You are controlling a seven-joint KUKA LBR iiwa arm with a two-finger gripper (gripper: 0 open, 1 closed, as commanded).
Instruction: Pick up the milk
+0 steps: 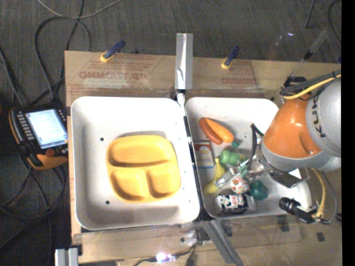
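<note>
The tool (244,176) reaches down into the right bin (266,107) from the grey-and-orange arm (297,132), set among a clutter of small toys; whether it is clenched or released cannot be told from this angle. The milk (233,203), a small black-and-white carton lying on its side, rests on the bin floor near the front wall, just below and apart from the tool. Around it lie a glossy orange carrot (216,130), a flat printed packet (204,155), a green plastic piece (230,158), a yellow piece (211,187) and a teal one (258,190). In the left bin (83,148) sits a smooth yellow tray (144,166) with three compartments.
</note>
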